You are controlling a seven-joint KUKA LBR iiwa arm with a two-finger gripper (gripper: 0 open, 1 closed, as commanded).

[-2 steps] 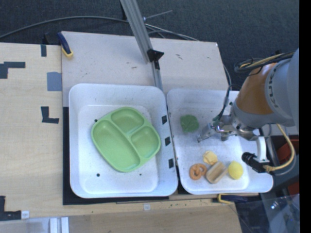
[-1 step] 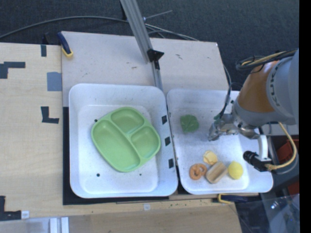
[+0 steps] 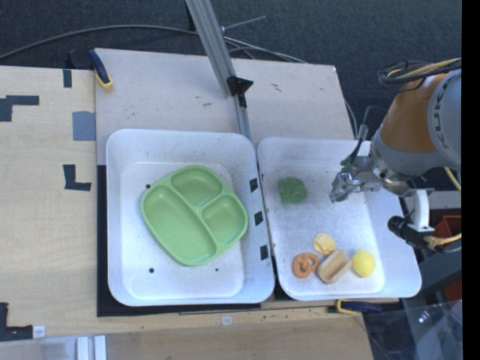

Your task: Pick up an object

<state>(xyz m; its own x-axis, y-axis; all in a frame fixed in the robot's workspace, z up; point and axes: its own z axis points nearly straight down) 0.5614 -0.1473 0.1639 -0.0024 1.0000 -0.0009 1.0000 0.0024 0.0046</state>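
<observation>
We see the left bin (image 3: 120,201) on the table (image 3: 45,201) holding a green divided plate (image 3: 195,214), tilted toward 4 o'clock. In the right bin (image 3: 390,276), a green lump (image 3: 292,190) lies near 10 o'clock, apart from everything else. At 6 o'clock sit a small doughnut (image 3: 304,265), a yellow piece (image 3: 324,243), a bread roll (image 3: 334,266) and a lemon (image 3: 363,263), close together. The pincer (image 3: 342,189) hangs at 2 o'clock over that bin, with nothing visibly between its tips; how wide it stands we cannot tell
</observation>
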